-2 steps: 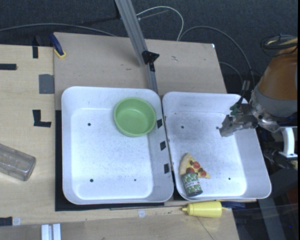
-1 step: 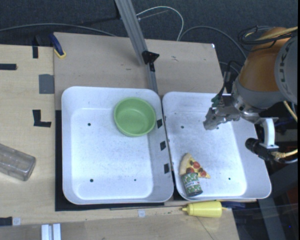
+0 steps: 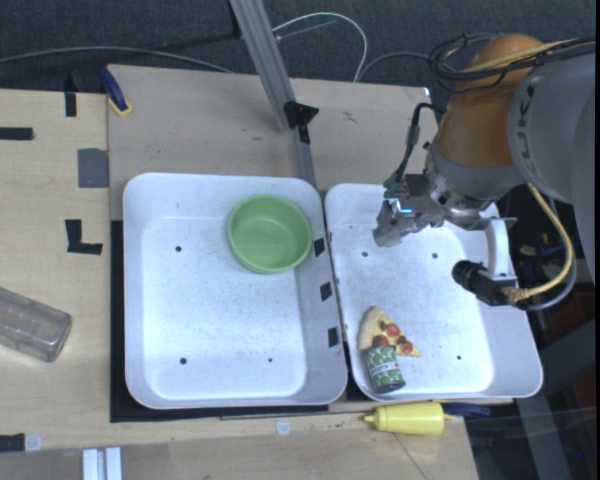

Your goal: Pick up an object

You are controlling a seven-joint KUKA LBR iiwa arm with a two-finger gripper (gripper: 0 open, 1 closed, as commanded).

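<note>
The grey arm [image 3: 525, 118] enters from the upper right of the frame, its orange band above the wrist, and bends down over the right bin [image 3: 450, 368]. Its end effector [image 3: 392, 230] hangs over the upper left part of that bin, near the inner wall; whether it is wide or narrow cannot be told from this angle, and nothing shows between its tips. In the lower left part of the same bin lie a pizza slice toy [image 3: 387, 330] and, touching it just below, a small green can [image 3: 385, 368], both well apart from the end effector. A green bowl [image 3: 269, 233] sits upright in the upper right part of the left bin [image 3: 180, 368]. A yellow mustard bottle [image 3: 410, 418] lies on the bench [image 3: 180, 118] just below the right bin.
</note>
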